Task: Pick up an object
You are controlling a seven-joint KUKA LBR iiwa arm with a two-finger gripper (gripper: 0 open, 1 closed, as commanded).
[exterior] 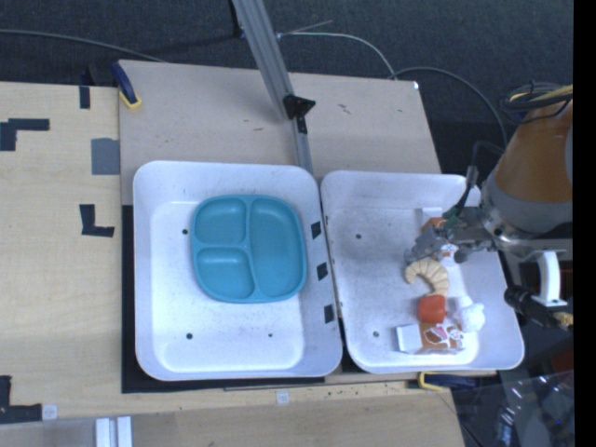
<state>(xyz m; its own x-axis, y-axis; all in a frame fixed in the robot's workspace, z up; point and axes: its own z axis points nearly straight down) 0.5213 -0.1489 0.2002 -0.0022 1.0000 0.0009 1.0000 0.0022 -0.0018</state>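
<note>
arm lowering toward the croissant in the right bin

the step in hand looks like the approach. the gripper [436, 246] sits low over the right bin [372, 277], coming in from the right side, just above the upper end of a tan croissant [428, 273]. whether the jaws are wide or narrow i cannot tell; the dark metal there blurs together, and nothing shows clearly between them.

the croissant is the nearest thing, so i judge it the likely target. it lies near the middle right of the bin floor, curved like a crescent, pale brown, apparently a toy.

the next move would call for settling the jaws astride the curved body and closing firmly, since a rounded shape could slip out sideways.

below it sit a small red block [431, 307] and a cluster of small things [438, 336] by the bin's near edge, close enough to be nudged. the left bin [158, 277] holds a blue divided plate [249, 248].
</note>
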